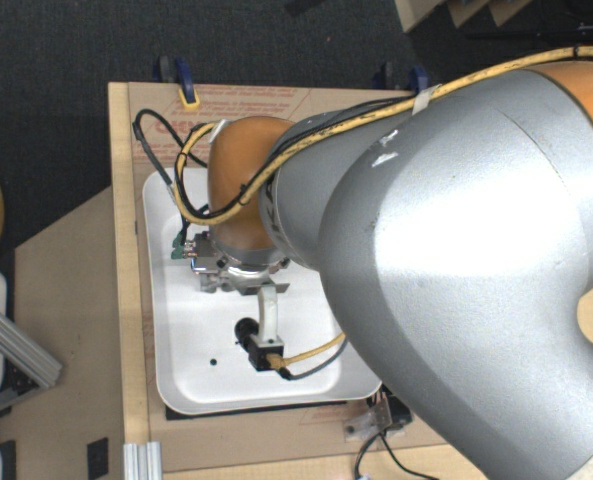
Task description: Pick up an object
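The small dark object (213,361), at seven o'clock from the gripper (238,276) in the white bin (176,318), could be missed by a straight descent; whether the gripper is open or closed cannot be told

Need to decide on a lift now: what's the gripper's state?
Gripper: cannot be told; it points down into the white bin, seen from above the wrist.

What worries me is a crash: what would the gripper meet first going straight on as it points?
Probably the floor of the white bin: the gripper points down into it, though the wrist hides the exact spot.
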Controlling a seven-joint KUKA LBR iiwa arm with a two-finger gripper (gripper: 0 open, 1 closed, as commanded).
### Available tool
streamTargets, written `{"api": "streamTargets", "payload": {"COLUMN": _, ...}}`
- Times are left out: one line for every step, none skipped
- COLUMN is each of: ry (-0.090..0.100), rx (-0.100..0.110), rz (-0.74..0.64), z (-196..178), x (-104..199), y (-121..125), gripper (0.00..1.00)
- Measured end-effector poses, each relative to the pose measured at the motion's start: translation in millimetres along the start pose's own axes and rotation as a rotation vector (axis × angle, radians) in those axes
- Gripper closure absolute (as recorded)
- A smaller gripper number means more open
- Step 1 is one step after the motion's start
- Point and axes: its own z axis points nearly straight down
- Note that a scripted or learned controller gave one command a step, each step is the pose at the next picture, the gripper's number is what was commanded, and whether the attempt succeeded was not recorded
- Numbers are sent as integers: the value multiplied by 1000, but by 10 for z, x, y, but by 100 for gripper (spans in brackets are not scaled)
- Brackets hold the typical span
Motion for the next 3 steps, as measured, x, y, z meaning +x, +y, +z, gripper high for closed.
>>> {"api": "streamTargets", "payload": {"ry": 4, "rx": -9, "rz": -3, "z": -1119, "x": 6, "y": -421, "gripper": 100}}
{"api": "streamTargets", "payload": {"ry": 4, "rx": -10, "rz": -3, "z": -1774, "x": 3, "y": -647, "gripper": 100}}
{"api": "streamTargets", "payload": {"ry": 10, "rx": -24, "rz": -3, "z": -3949, "x": -5, "y": -642, "gripper": 100}}
